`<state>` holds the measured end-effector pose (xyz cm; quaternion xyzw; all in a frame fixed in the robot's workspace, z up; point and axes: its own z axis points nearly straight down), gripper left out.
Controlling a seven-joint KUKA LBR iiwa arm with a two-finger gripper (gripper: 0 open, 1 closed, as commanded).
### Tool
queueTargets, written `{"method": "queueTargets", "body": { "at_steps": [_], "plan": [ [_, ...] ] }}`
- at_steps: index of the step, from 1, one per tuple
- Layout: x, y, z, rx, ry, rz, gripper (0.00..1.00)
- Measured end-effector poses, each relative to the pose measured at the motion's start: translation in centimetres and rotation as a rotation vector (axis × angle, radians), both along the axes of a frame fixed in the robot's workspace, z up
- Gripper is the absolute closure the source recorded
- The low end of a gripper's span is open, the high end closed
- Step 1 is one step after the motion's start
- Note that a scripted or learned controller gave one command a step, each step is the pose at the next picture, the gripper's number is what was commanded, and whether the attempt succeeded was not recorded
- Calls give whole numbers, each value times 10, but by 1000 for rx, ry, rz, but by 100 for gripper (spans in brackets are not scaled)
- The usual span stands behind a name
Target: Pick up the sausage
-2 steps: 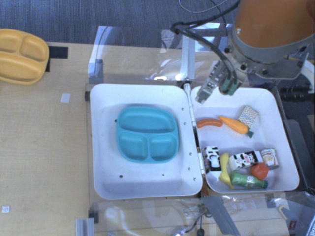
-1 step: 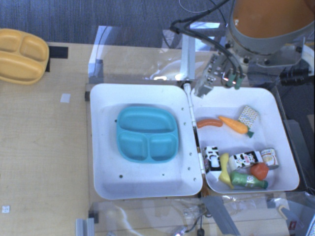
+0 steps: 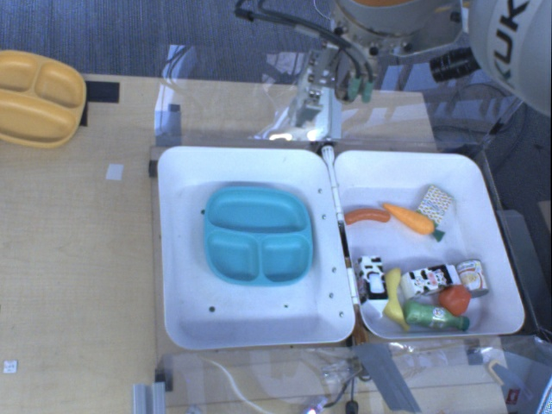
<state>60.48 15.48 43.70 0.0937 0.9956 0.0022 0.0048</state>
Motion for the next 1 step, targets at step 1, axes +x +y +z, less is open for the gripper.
{"method": "queueTargets", "body": {
  "at_steps": [1],
  "plan": [
    [34, 29, 1, -1, -1, 159, 100]
  ]
}}
